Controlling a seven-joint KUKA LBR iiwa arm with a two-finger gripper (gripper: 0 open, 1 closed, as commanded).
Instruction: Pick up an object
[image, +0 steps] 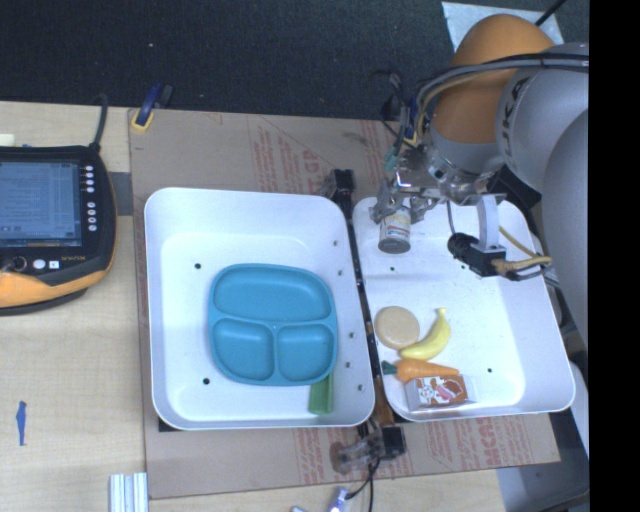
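My gripper (398, 208) hangs over the far left corner of the right bin (520, 330). Directly under it is a small grey can (394, 237), upright, its top right at the gripper's tip. Whether the can rests on the bin floor or is lifted I cannot tell. Near the front left of the same bin lie a round tan disc (397, 326), a yellow banana (430, 338), an orange carrot (422, 370) and a small red and white box (438, 391), packed close together.
The left bin (180, 300) holds a blue divided plate (272, 322) and a green piece (320, 398) at its front right corner. A tablet controller (45, 215) lies on the bench at far left. A black cable fitting (480, 255) hangs off the arm above the right bin.
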